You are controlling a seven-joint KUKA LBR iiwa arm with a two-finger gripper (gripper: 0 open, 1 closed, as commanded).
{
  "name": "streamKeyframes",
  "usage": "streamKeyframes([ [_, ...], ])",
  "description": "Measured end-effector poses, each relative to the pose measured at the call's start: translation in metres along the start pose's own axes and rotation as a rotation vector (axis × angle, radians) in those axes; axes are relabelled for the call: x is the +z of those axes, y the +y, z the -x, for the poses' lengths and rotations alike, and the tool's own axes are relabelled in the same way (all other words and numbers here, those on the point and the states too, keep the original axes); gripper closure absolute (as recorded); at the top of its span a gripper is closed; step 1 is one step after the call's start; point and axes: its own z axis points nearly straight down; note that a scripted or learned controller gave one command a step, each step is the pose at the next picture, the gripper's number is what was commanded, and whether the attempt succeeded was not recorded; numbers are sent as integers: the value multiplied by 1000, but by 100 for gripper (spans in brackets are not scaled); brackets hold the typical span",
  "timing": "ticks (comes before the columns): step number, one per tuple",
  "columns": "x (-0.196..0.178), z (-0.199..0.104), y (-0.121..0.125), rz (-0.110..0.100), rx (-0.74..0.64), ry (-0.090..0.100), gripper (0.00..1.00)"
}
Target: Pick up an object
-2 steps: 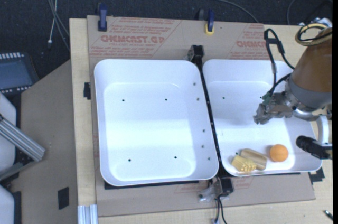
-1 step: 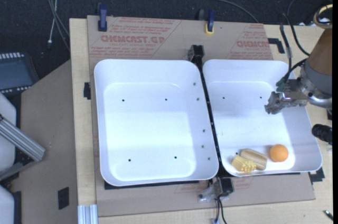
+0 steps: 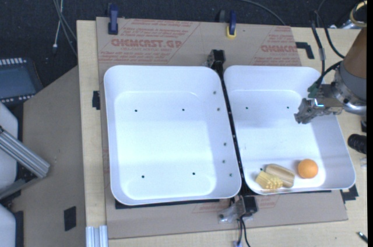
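In the right bin (image 3: 274, 94), three small objects lie near the front edge: an orange ball (image 3: 308, 168), a tan bread-like roll (image 3: 280, 172) and a yellow corn cob (image 3: 268, 181) touching the roll. My gripper (image 3: 305, 112) hangs over the right side of this bin, well behind the ball, with nothing visible between its fingers. Its fingertips are dark and small against the bin.
The left bin (image 3: 169, 135) sits beside the right one on a cardboard-covered bench. Blue clamps (image 3: 113, 17) hold the board at the back. Cables run behind the bench and by the arm on the right.
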Motion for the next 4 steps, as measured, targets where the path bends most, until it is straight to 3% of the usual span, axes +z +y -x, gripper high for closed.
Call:
streamKeyframes([
  [2,-9,-110,10,-1,-5,2,100],
  [4,-5,-199,38,-2,-4,2,100],
])
